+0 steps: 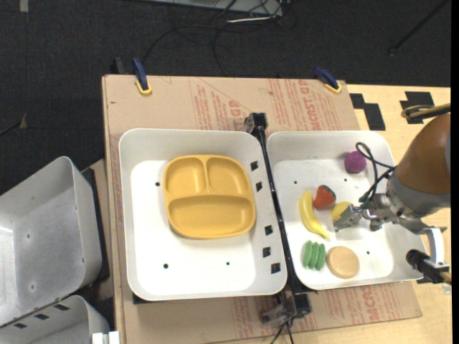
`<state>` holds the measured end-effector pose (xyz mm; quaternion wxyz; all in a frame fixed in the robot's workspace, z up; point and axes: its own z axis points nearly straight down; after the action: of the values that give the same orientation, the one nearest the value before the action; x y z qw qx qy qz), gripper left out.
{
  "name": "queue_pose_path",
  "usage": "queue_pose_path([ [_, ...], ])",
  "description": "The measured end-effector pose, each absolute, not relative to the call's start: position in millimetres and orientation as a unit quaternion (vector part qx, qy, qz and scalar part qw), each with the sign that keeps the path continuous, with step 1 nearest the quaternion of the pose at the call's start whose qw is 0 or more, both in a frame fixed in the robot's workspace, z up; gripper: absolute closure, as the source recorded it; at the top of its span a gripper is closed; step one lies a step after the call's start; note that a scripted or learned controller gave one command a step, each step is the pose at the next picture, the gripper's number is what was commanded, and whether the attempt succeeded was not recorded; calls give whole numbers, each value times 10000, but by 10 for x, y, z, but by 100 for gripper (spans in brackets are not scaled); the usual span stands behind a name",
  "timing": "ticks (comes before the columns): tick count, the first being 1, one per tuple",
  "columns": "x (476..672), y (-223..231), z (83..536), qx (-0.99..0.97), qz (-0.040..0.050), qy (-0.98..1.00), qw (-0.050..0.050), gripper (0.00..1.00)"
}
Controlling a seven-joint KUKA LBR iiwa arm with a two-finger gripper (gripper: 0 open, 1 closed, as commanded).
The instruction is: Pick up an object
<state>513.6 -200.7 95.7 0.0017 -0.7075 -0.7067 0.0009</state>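
From my remote seat, 2 white bins sat side by side on the desk (186, 99). The left bin (140, 213) carried a yellow divided plate (209, 196). The right bin (380, 264) held the toy food, and the arm (430, 170) reached in from 3 o'clock.

The hand (346, 217) sat low near the bin's middle, right at a small yellow piece (340, 211). That piece looked like the pick target. Whether the hand was released, clenched or grasping it, I could not tell; the tips blurred into the piece.

Around the hand: a banana (313, 216) just at 9 o'clock, a red strawberry-like toy (325, 196) at 10 o'clock, a purple lump (355, 161) at 12 o'clock, a green pod cluster (313, 254) at 7 o'clock, and a tan round disc (343, 261) at 6 o'clock.

My read on handling: the yellow piece was probably light, hard, smooth plastic, so slippery and prone to squirt out. I would take it across its narrowest width, low down. The banana lay close, so a nudge looked likely.

Hard to make out: the yellow piece's real shape, since the hand covered part of it. The arm's upper part was cut off at 3 o'clock. A black cable loop (367, 156) near the purple lump blurred into the wrist.
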Motion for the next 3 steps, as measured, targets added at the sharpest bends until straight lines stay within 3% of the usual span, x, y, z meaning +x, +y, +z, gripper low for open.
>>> queue_pose_path([
  [1,5148,-2009,1085,-7076,-1,-7066,-3,100],
  [3,5241,-1927,2186,-7056,-12,-7086,-28,100],
])
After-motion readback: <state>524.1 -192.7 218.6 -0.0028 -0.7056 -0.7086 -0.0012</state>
